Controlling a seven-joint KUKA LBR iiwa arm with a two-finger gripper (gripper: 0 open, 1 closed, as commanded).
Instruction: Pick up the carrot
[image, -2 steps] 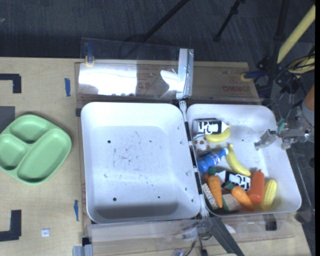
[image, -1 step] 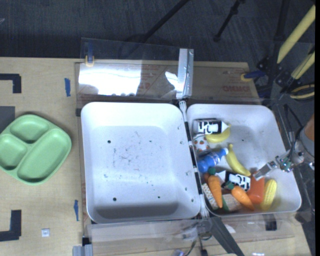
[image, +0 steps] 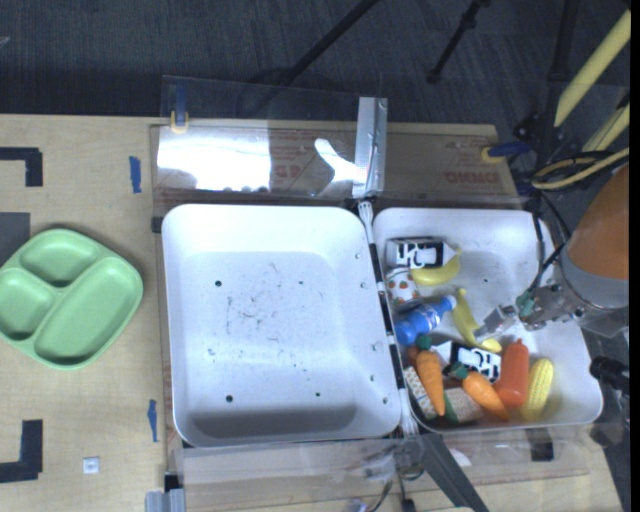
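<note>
Camera view looks down on a wooden worktop (image: 80, 420) bearing two white bins side by side. Nearest the lower edge, the right bin (image: 585, 395) holds a heap of toy food: a carrot (image: 430, 374) lies at the bin's lower left, lengthwise with its tip toward the lower edge, and a second carrot (image: 483, 391) lies just beside it to the right, slanted. A red-orange bottle (image: 515, 370) stands next to that one, with a yellow corn cob (image: 540, 385) touching its right side. Between the carrots rests a small black-and-white box (image: 476, 358). Farther up come a blue bottle (image: 423, 319) and a yellow banana (image: 465, 318), then another banana (image: 438, 272) against a black-and-white packet (image: 414, 251) near the far wall. The gripper (image: 498, 322) hangs over the middle of the right bin, above the heap, apart from both carrots; whether its fingers are parted or closed cannot be told. The left bin (image: 270, 310) sits beside it. At the far left rests a green divided plate (image: 68, 297).
</note>
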